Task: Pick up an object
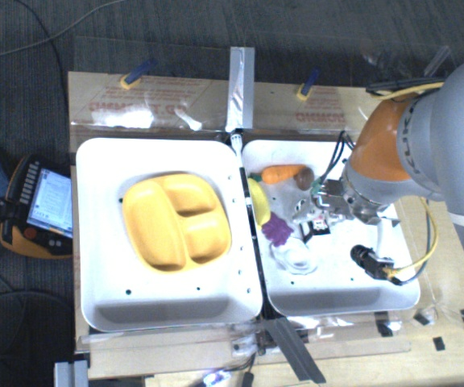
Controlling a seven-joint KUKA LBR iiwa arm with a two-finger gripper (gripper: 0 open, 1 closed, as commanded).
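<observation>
Gripper: we see the gripper point(311, 216) low inside the right bin point(393, 297), reaching in from the right; its tip is a tangle of metal and black parts, and we cannot tell how it is set or whether it has hold of anything.
Arm: we follow the grey arm point(445, 139) with its orange band back to the frame's right edge, above the right bin's far corner.
Nearest things: we find a purple object point(277, 230) just left of the gripper and a clear, glassy object point(294, 257) just below it, both on the bin floor.
Carrot: we see an orange carrot-like piece point(284, 173) lying near the bin's upper wall, above the gripper, with a brownish lump at its right end.
Yellow-green item: we see it point(258, 201) against the bin's left wall, beside the purple object.
Left bin: we see the left bin point(103, 297) bearing a yellow divided tray point(176, 220), well apart from the gripper.
Beyond the bench: we note a handheld pendant point(39, 208) on the floor at left.
</observation>
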